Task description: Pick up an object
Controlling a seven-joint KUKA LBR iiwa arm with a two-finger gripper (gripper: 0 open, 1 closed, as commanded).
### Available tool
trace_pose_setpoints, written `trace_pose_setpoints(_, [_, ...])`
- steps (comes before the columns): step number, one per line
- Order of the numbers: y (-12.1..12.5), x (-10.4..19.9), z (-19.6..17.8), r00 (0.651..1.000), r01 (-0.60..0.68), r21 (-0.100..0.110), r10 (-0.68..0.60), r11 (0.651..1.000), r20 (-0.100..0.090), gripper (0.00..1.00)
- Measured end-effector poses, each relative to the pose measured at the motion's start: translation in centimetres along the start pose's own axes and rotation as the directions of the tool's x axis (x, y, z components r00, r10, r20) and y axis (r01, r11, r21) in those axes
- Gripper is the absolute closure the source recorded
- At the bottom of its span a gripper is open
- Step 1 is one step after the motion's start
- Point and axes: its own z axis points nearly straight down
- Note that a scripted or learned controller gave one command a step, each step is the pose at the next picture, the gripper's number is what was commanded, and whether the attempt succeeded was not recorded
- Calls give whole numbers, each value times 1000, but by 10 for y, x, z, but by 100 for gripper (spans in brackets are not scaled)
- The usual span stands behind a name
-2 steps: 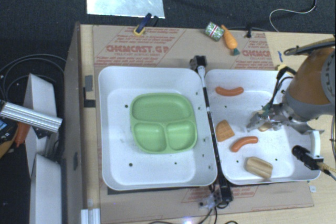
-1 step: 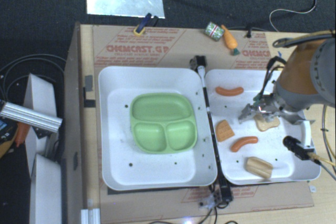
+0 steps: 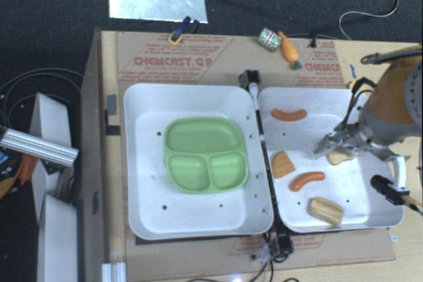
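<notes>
Camera view: cardboard-topped bench (image 3: 198, 59), dark carpet (image 3: 46, 3) around; jaws (image 3: 330, 145) state unclear.

Arm (image 3: 396, 102) cut off at right edge

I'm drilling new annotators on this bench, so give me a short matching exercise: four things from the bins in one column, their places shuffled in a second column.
Things:
1. green divided plate
2. bread roll
3. upper sausage
4. gripper

Places:
A. far end of the right bin
B. left bin
C. near end of the right bin
D. over the middle of the right bin, by a pale piece of food

Pairs: 1-B, 2-C, 3-A, 4-D
</notes>
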Motion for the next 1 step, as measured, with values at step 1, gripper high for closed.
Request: trace_pose_setpoints(1, [2, -2, -12, 1000, 2, -7, -2, 1000, 5, 100])
